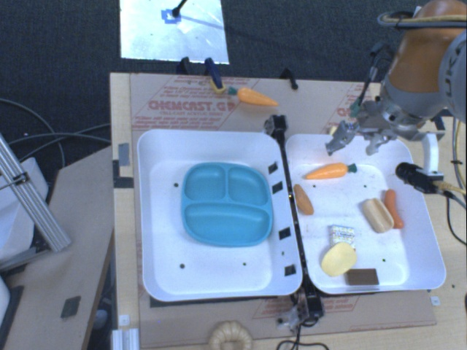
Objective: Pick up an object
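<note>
Open jaws hover just above carrot.

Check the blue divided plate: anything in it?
Empty. The blue plate in the left bin shows three bare compartments; the food items lie in the right bin.

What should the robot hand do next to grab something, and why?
Probably drop down a little toward the carrot. The gripper hangs over the back of the right bin with its fingers apart and nothing between them, and the carrot lies just below and left of it, the nearest thing.
</note>
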Action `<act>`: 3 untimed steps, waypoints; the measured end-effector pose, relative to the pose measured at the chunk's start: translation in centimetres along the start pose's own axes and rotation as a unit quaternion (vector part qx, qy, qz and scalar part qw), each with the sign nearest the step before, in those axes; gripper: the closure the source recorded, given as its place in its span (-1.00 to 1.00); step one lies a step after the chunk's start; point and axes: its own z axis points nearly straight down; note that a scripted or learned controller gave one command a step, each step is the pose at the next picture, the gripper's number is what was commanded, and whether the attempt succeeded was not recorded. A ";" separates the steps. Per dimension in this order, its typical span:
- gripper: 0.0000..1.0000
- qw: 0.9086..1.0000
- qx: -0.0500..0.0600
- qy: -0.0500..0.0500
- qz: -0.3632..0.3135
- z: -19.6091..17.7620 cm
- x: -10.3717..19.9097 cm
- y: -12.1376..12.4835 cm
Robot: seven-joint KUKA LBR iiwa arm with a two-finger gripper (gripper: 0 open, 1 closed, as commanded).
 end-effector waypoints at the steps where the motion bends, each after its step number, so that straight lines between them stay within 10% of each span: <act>1: -1.00 1.000 -0.006 -0.001 -0.001 -0.7 0.0 0.2; 3: -1.00 1.000 -0.005 -0.001 0.000 7.6 -0.1 0.4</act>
